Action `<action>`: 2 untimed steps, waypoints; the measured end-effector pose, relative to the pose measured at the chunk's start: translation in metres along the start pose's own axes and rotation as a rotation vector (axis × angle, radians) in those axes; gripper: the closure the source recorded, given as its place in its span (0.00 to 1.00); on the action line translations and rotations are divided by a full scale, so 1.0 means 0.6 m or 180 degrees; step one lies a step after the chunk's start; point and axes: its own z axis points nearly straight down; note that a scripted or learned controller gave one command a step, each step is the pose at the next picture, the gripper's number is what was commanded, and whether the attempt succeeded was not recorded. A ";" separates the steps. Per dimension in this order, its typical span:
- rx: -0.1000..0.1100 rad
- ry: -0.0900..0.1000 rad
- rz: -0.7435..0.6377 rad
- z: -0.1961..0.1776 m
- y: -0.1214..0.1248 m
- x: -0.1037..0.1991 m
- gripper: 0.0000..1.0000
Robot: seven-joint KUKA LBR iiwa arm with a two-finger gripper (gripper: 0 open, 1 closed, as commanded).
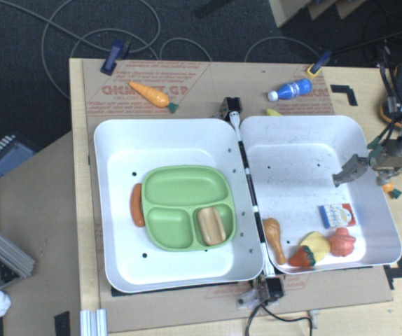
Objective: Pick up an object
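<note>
Strawberry [302,257], drumstick [273,237] (front corner), carton [337,215] below gripper [348,171].

Arm reaching in from the right edge, fingers [351,169] low, pointing left

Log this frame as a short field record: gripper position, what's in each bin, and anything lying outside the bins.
gripper: over the right bin's right side, holding nothing visible
left bin: green divided tray with a bread roll in one compartment; sausage beside the tray
right bin: small carton, drumstick, several toy fruits
outside bins: carrot, blue bottle
</note>
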 end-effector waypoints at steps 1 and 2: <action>0.0006 0.0000 0.0004 0.107 -0.045 -0.048 0.00; -0.0002 0.0001 -0.0001 0.275 -0.043 -0.075 0.00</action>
